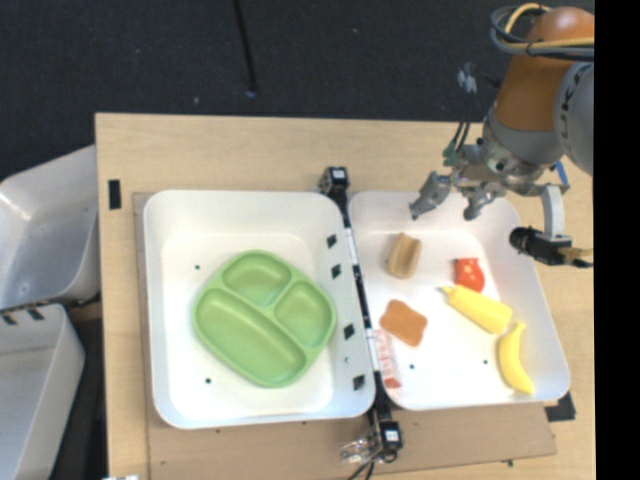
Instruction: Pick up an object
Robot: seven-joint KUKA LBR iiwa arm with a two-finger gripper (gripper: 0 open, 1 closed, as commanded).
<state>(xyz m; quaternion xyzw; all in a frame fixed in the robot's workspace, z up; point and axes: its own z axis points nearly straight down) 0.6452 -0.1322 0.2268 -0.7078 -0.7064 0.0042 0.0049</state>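
Observation:
The right bin (440, 388) holds several food items: a tan bread roll (403, 255), an orange-brown toast slice (403, 322), a small red piece (469, 274), a yellow squeeze bottle (478, 309) and a banana (514, 358). My gripper (452, 199) hangs over the far edge of this bin, up and to the right of the bread roll. Its two grey fingers are spread apart, with nothing between them.
The left bin (170, 238) holds a green divided plate (264, 316). A black-clipped divider (350, 288) runs between the bins. A red-and-white packet (386, 360) lies at the right bin's near-left side. The wooden bench (220, 153) surrounds both bins.

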